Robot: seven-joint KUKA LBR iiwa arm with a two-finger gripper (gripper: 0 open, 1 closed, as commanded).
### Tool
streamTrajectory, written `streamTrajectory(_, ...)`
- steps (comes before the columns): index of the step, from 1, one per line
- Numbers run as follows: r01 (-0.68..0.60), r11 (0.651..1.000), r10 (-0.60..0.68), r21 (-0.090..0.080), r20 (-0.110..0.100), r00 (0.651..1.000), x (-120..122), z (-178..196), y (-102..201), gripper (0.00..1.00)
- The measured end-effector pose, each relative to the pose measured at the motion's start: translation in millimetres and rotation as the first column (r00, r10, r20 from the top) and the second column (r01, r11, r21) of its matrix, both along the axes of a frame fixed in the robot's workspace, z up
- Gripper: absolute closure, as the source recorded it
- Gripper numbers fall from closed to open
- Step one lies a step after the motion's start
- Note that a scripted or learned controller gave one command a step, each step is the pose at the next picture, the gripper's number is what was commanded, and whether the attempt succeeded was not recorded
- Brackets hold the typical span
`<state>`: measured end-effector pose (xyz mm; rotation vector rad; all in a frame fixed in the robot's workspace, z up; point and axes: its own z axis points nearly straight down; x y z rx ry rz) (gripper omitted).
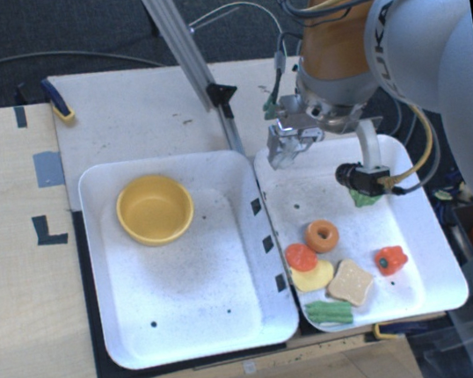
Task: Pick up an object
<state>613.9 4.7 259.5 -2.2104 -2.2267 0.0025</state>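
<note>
You saw the arm (390, 35) reach in from the right, its orange band uppermost and wrist angled down toward the far-left corner of the right bin (430, 286). The gripper (288, 150) hung above that corner; you could not tell how far it was parted, and nothing showed in its grasp. The pickable pieces lay near the bin's front: donut (322, 235), tomato (301, 257), yellow piece (314, 276), bread (351, 283), beans (330, 312), pepper (391, 260). A yellow bowl (155, 208) sat in the left bin (187, 325).
</note>
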Motion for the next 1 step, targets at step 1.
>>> streamTrajectory(1, 0.0, 1.0, 0.0, 0.0, 0.0, 1.0, -20.7, -7.5, 53.9, 1.0)
